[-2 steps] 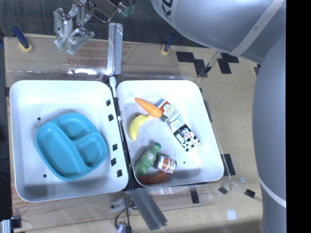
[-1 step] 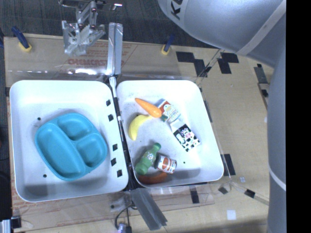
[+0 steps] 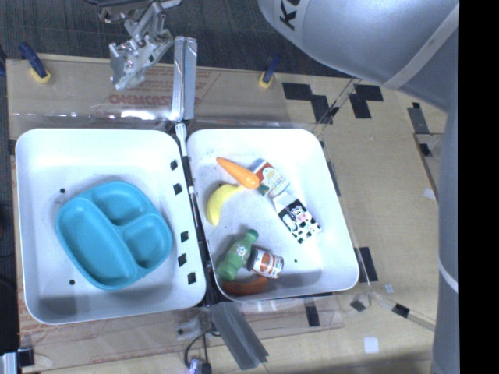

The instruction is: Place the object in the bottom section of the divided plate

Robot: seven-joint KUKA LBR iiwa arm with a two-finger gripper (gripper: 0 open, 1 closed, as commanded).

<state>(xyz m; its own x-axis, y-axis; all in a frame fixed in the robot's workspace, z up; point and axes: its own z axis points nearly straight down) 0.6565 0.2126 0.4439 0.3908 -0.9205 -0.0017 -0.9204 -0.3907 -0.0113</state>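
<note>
A blue divided plate (image 3: 115, 234) lies in the left bin (image 3: 39, 150), with two small sections toward the top and right and one large section at its lower left; nothing is on it. The right bin (image 3: 331, 209) holds an orange carrot (image 3: 238, 173), a yellow banana (image 3: 218, 202), a milk carton with a cow pattern (image 3: 300, 220), a green bottle (image 3: 236, 257), a small can (image 3: 267, 263) and a reddish sausage-like item (image 3: 245, 287). My gripper (image 3: 138, 53) hangs beyond the bins' far edge, above the left bin's top right corner, well away from all the objects.
The arm's thick grey body (image 3: 359, 22) crosses the upper right and runs down the right side. A metal divider bracket (image 3: 185, 76) stands between the bins at the back. Blue clamps (image 3: 35, 62) sit on the bench's far edge.
</note>
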